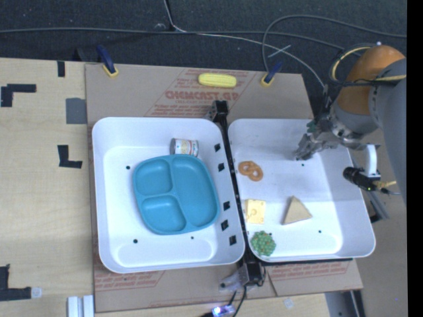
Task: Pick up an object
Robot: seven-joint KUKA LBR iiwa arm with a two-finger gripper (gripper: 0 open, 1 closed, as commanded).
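I see the bench [39, 177] carrying two white bins. The left bin [112, 177] holds a blue tray [175, 195] and a small can [184, 147] at the tray's far edge. The right bin [330, 230] holds a wedge [297, 211], a pretzel [251, 170], a yellow square [255, 211] and a green clump [264, 243]. My gripper [305, 152] hangs over that bin's far right; I cannot tell its state.

Smooth glossy white plastic bins [112, 177], matt blue plastic tray [175, 193], brown cardboard sheet [139, 91] beneath
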